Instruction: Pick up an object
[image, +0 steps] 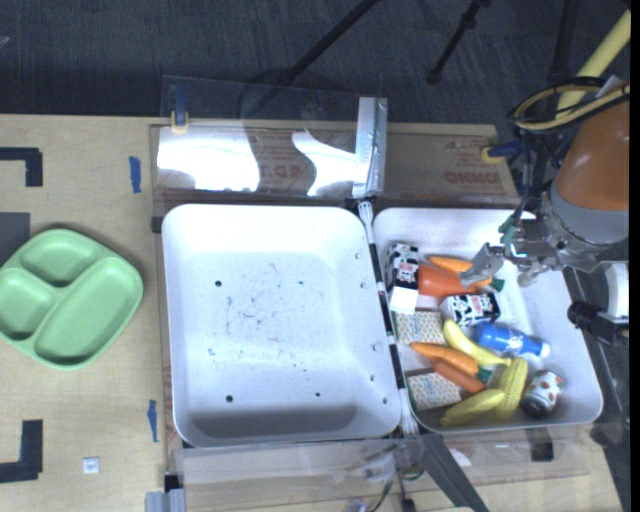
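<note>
The grey arm with its orange band (600, 165) is reaching in from the right edge of the frame, and its two-finger gripper (487, 262) is hanging over the upper part of the right shallow white plastic bin (575, 375). Whether it is released or clenched cannot be told from this slanted view, and nothing is seen held in it.

Just below and left of the gripper, an orange plastic carrot (447, 275) is lying beside a small black-and-white cow-patterned carton (404, 265). Lower in the same bin, a blue plastic bottle (510, 343) is resting near a yellow banana (468, 343), a second orange carrot (448, 363), a yellow corn cob (512, 385) and a small round ball (541, 393).

The left shallow white bin (270, 320) is sitting at centre frame. A pale green divided plate (65, 297) is lying on the bench at far left.
</note>
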